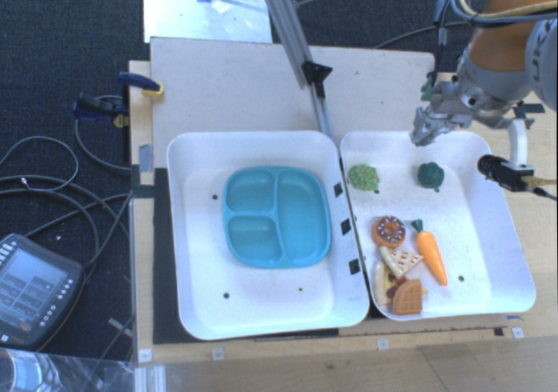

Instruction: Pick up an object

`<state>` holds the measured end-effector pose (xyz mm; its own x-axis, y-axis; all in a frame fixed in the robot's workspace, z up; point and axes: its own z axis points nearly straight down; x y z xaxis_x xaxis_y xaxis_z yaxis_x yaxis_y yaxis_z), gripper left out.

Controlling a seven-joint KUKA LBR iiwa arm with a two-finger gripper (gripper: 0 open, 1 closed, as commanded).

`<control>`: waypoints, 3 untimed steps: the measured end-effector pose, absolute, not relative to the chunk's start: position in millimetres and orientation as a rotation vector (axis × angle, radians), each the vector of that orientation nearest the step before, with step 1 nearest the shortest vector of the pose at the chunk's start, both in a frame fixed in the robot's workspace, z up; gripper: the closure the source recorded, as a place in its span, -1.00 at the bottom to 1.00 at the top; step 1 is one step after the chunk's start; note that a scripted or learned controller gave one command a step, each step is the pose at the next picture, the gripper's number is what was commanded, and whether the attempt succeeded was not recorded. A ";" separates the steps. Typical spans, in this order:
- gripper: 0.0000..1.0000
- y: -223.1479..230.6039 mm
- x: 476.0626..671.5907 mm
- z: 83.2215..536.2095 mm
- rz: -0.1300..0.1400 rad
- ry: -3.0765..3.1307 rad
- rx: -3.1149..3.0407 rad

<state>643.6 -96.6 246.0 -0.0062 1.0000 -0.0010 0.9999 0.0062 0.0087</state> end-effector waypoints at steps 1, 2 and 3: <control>1.00 -51.1 632.0 251.4 0.004 2.233 2.211; 1.00 -3.3 613.7 236.2 0.000 2.235 2.212; 1.00 49.4 590.1 225.3 0.000 2.236 2.211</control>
